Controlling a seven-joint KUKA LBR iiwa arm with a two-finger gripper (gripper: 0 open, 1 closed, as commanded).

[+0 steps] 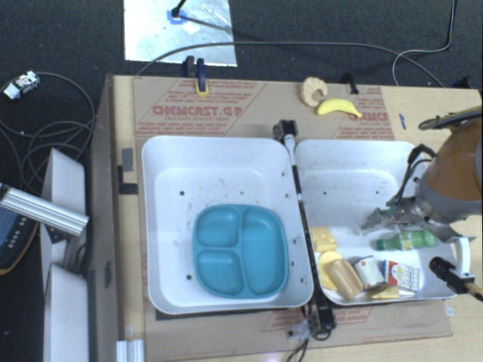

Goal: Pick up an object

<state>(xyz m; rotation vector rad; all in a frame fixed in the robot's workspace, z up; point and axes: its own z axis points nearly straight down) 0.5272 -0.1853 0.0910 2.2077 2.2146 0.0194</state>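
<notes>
nothing lifted yet: the tool (404, 228) hangs low in the right bin (355, 161) over a green bottle (407, 240); its opening cannot be told

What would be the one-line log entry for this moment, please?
arm: over right white bin | claw: above green plastic bottle | grasp: unconfirmed | left white bin: blue divided plastic plate

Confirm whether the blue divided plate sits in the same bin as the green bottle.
No: the blue divided plate lies in the left bin, while the green bottle lies in the right bin.
</notes>
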